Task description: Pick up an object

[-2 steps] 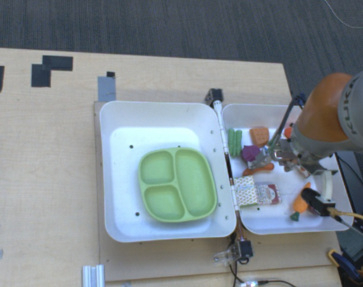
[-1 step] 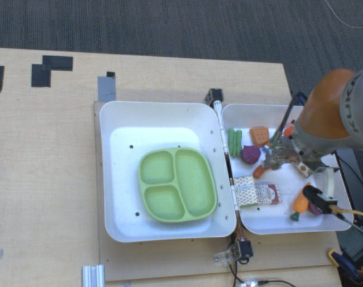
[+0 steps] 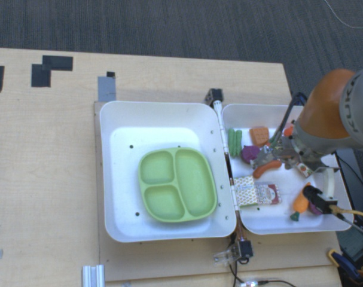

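The right bin (image 3: pixel 277 220) holds several small toy foods. Two green pods (image 3: pixel 235 141) lie at its far left, beside an orange waffle-like piece (image 3: pixel 259 136) and a purple piece (image 3: pixel 249 154). A red-orange sausage (image 3: pixel 266 170) lies in the middle. My gripper (image 3: pixel 270 158) hangs low over the bin, just above the sausage and right of the purple piece. Nothing can be made out held in it. A patterned packet (image 3: pixel 256 193) lies at the front left, a carrot (image 3: pixel 299 205) and a dark purple eggplant (image 3: pixel 316 200) at the front right.
The left bin (image 3: pixel 118 160) holds a green three-compartment plate (image 3: pixel 177 185). The arm's orange band (image 3: pixel 326 109) and grey wrist cover the right bin's back right part. A small white piece (image 3: pixel 304 171) lies under the wrist. Cables run along the bench's right edge.
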`<action>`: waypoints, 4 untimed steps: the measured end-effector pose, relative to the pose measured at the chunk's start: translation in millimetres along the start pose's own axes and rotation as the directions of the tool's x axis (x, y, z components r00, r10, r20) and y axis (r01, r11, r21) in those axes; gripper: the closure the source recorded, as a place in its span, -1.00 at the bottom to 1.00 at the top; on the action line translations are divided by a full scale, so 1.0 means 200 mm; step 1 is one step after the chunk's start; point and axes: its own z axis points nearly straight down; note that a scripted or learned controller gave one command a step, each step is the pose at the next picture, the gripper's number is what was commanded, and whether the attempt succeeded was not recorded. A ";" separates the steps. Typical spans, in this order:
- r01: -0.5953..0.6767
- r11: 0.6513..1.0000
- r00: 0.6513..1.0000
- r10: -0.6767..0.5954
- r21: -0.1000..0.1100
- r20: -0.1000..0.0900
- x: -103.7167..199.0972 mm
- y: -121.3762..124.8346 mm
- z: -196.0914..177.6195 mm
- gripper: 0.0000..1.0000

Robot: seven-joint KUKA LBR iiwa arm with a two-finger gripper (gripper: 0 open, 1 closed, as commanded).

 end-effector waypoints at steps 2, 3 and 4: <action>-0.002 1.000 1.000 0.002 -0.006 0.006 0.01 -0.31 0.10 1.00; 0.001 1.000 1.000 -0.001 0.007 0.001 0.30 -0.08 -0.33 1.00; 0.000 1.000 1.000 0.000 0.009 0.001 0.41 -0.33 -0.41 1.00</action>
